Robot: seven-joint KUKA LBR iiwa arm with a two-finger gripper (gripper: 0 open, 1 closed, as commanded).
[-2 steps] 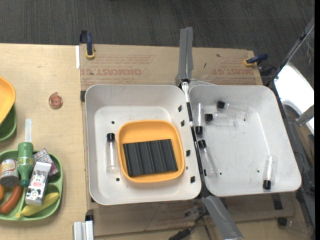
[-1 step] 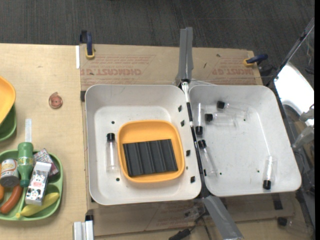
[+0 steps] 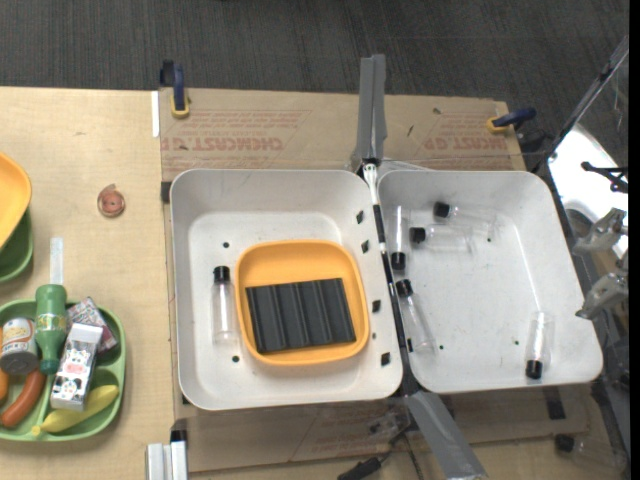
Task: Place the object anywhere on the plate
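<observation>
A dark ridged block (image 3: 301,313) already lies on the yellow plate (image 3: 300,258) in the left bin (image 3: 190,268), suggesting placement done; gripper state cannot be told.

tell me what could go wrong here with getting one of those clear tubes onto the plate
1. The clear tubes are slim, round and see-through, like the tube in the right bin, so a pinch may miss or roll it.
2. Some tubes lie against that bin's left wall, leaving little finger room.
3. The orange plate already holds a dark ridged block; a tube set there may roll off.
</observation>
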